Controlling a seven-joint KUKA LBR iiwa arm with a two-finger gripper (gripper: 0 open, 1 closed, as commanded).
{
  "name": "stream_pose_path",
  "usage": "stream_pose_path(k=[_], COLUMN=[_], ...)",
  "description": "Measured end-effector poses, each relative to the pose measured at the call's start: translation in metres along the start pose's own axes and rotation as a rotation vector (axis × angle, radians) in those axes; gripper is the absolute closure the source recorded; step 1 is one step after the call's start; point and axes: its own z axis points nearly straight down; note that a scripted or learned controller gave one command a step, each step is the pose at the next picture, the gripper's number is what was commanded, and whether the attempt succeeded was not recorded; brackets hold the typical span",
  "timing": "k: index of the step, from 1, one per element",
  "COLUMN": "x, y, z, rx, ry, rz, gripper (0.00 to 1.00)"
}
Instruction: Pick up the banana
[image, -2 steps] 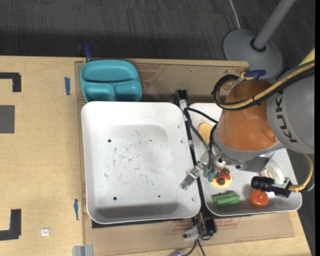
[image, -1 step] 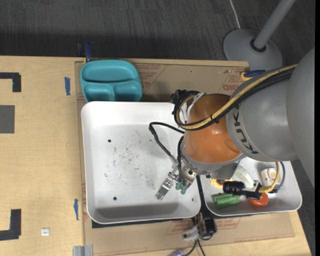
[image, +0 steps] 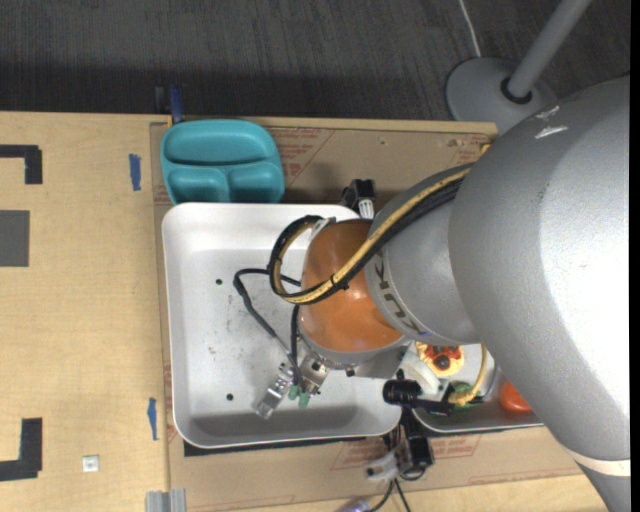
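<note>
Gripper (image: 285, 388) low in the left bin (image: 200, 300), grip state unclear; the banana, soft and bruisable, wants a mid-body hold.

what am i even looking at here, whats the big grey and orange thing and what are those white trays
You are looking down at a slant from one fixed camera above a workbench. The big grey shape is a robot arm reaching in from the right; the orange part is a band just above its wrist, with yellow and black cables looped around it. At its tip is the end effector, a small two-finger grabber, hanging low over the left white bin. I cannot tell whether it holds anything.

A second white bin sits to the right, mostly hidden by the arm. A few colourful objects peek out there, too covered to name, so I cannot pick out the banana it is meant to grab. Behind the left bin lies a teal divided tray.
</note>
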Motion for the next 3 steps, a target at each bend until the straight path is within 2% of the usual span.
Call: stream_pose_path(k=[1, 2, 3], x=[0.011, 0.036, 0.036], y=[0.057, 0.048, 0.049], z=[-0.001, -0.038, -0.048], rx=[-0.006, 0.0, -0.003], ry=[-0.006, -0.002, -0.003], rz=[-0.031, 0.155, 0.154], gripper=[0.0, 0.0, 1.0])
